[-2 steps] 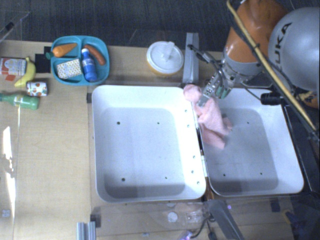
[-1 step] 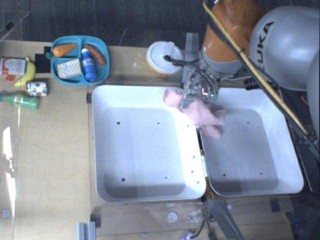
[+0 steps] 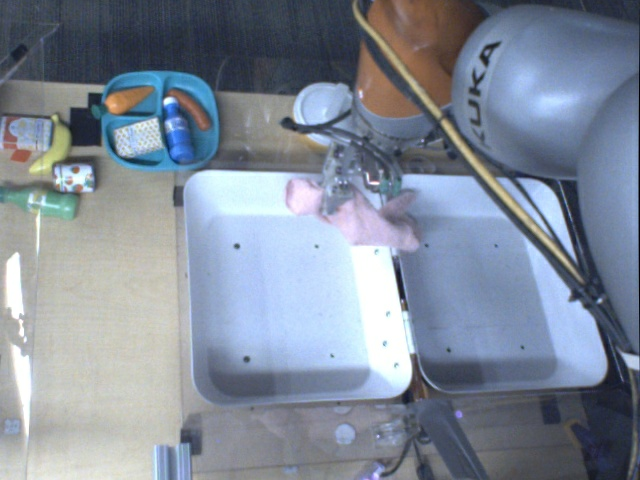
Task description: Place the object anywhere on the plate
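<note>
A pink cloth (image 3: 365, 223) hangs over the far edge where the two white bins meet, spreading from the left bin (image 3: 290, 368) across to the right bin (image 3: 500, 358). My gripper (image 3: 340, 196) points down into the cloth's left part, and the fabric is bunched up between its fingers, so it is shut on the cloth. The blue divided plate (image 3: 205, 103) sits on the bench at the far left, beyond the left bin. It carries a toy carrot (image 3: 130, 98), a sausage (image 3: 195, 111), a blue bottle (image 3: 178, 133) and a cracker (image 3: 137, 138).
A white cup (image 3: 318, 108) stands just behind the gripper on the bench. A banana (image 3: 55, 146), a small can (image 3: 73, 177), a green bottle (image 3: 40, 202) and a carton (image 3: 22, 133) lie left of the plate. The grey arm fills the upper right.
</note>
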{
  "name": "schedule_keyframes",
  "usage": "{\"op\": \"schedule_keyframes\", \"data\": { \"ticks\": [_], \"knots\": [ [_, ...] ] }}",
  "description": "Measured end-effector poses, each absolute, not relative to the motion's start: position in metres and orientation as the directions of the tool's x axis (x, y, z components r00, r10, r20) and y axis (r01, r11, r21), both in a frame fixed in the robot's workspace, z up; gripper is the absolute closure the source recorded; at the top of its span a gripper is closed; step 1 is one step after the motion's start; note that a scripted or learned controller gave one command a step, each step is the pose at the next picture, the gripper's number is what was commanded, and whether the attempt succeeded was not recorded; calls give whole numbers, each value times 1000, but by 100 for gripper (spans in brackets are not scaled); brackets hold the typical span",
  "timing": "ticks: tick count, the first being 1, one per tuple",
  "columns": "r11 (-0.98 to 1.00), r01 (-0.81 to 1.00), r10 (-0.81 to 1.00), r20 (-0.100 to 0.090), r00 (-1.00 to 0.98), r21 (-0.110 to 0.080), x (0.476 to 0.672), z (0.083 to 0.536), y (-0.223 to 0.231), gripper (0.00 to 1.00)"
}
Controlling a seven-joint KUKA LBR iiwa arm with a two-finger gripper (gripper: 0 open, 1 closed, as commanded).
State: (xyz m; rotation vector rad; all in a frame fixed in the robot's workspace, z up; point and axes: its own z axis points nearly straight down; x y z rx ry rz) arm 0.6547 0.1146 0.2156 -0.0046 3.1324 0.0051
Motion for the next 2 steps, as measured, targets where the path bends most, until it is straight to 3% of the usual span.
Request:
{"op": "schedule_keyframes", "data": {
  "ticks": [1, 2],
  "knots": [
    [1000, -5, -5, -9, -1000, 4, 658, 225, 167, 100],
    [1000, -5, -5, -10, -1000, 4, 658, 225, 167, 0]
  ]
}}
